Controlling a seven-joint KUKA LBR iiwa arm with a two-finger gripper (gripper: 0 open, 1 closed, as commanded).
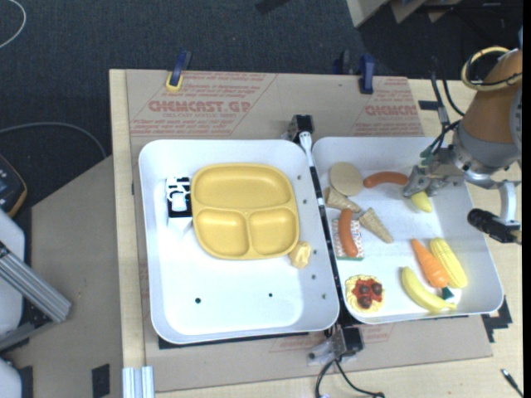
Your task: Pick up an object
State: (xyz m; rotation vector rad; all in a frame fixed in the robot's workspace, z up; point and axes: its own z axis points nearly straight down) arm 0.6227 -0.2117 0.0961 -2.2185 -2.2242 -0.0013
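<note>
The pincer point(421, 191) sits at the frame's right, clamped on a small yellow piece point(423, 202). A red sausage point(384, 179) lies just left. The carrot point(429, 264) and corn point(449, 263) lie below.

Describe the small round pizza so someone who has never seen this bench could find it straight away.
Start at the right bin, the one holding the toy food. Go to its near-left corner, close to the divider between the bins: the toy pizza lies flat there, just left of the banana and below the hot dog. It is the only flat round piece with a pale rim and red topping.
</note>
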